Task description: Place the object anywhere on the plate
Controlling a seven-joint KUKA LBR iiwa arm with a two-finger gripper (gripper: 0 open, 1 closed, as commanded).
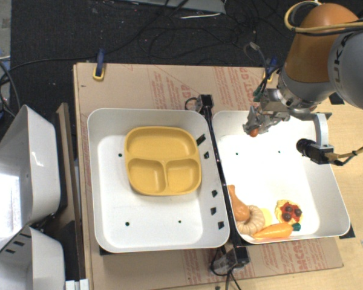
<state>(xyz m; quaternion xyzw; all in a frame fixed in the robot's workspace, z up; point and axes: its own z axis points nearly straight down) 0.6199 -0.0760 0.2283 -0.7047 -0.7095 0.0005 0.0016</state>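
The end effector (255, 127) hangs over the far edge of the right bin (327, 180). A small orange-red object (253, 133) shows at its tip, apparently grasped between clenched fingers and raised off the bin floor, likely for transfer. The plate (163, 160), yellow with three compartments, lies in the left bin (109, 210), well apart from the end effector and across the divider between the bins. Remaining items cluster in the right bin's near corner: a drumstick (238, 205), a carrot (274, 231) and a pizza slice (288, 211). The worktop (139, 83) carries both bins.
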